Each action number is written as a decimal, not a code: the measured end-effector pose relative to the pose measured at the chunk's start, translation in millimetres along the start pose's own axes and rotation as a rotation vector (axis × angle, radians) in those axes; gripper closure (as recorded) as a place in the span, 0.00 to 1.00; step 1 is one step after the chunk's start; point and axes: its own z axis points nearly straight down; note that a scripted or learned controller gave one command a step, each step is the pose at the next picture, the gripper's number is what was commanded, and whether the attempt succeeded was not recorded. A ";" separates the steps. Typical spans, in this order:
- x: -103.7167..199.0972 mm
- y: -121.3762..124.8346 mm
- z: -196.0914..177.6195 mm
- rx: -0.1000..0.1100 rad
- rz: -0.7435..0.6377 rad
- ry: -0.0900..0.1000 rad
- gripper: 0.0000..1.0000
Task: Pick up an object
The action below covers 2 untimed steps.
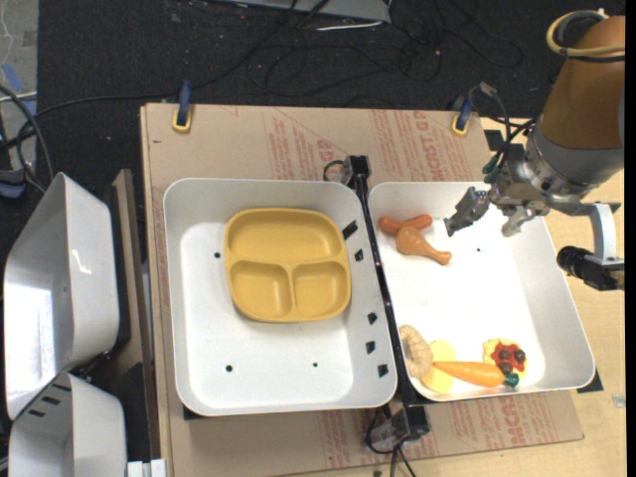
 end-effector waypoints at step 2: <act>-7.7 -3.3 43.3 -0.007 0.001 -0.001 0.00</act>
